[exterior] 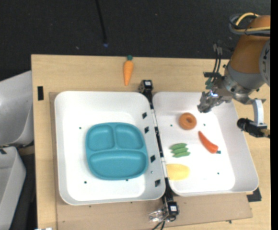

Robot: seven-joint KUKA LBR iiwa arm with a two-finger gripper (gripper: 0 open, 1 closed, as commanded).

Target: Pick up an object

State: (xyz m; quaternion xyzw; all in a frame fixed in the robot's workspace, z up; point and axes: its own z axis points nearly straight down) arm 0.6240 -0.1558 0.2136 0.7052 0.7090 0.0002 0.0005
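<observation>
1. a wooden bench is seen from above at a slant, bearing two shallow white bins side by side.
2. the left bin holds a teal plate with three compartments, lying flat near the bin's middle.
3. in the right bin four small toy foods are laid out: an orange doughnut toward the far side, a red chilli just right of and nearer than it, green pea pods left of the chilli, and a yellow piece nearest the camera, close to the wall between the bins.
4. the yellow piece is too blurred for its kind to be told.
5. a toy carrot lies on the bare bench beyond the left bin, outside both bins.
6. the arm is seen at the upper right, grey with an orange band; its upper part is cut off by the frame's edge.
7. the gripper hangs over the far side of the right bin, beyond and right of the doughnut, apart from it.
8. the gripper is small and dark against the wrist; how far it is parted cannot be told, and nothing is seen in it.
9. small black fittings along the wall between the bins are too small to make out.
</observation>
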